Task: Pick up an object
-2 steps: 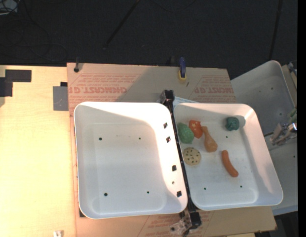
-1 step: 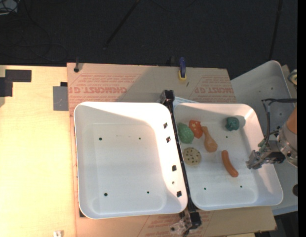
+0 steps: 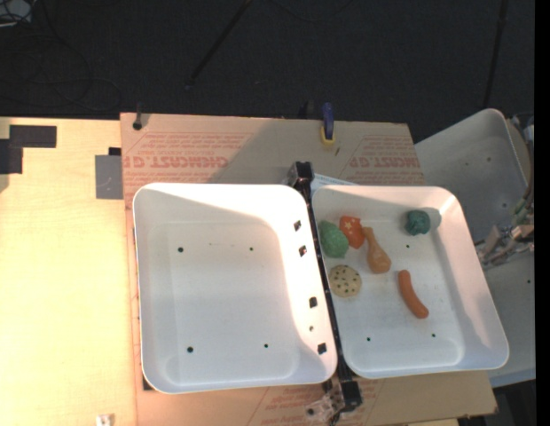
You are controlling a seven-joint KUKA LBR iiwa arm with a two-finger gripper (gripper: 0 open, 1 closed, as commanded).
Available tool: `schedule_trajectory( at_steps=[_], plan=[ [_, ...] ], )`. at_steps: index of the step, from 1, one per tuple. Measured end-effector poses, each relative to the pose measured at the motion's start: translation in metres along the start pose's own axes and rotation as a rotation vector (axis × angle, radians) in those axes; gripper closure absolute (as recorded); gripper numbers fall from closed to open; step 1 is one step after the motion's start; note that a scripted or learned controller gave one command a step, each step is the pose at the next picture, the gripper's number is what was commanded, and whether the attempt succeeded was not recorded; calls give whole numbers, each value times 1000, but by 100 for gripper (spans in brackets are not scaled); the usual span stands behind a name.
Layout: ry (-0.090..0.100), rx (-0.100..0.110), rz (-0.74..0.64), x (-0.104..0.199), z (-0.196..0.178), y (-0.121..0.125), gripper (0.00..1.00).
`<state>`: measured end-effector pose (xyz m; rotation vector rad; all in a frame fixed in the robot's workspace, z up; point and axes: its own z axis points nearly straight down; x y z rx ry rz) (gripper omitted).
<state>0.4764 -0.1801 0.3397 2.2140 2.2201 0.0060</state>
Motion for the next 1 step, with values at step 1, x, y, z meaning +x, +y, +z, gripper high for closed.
schedule_trajectory(
  at_steps=[1],
  plan=[
    [6, 23, 6, -27, 128, -4, 100]
  ],
)
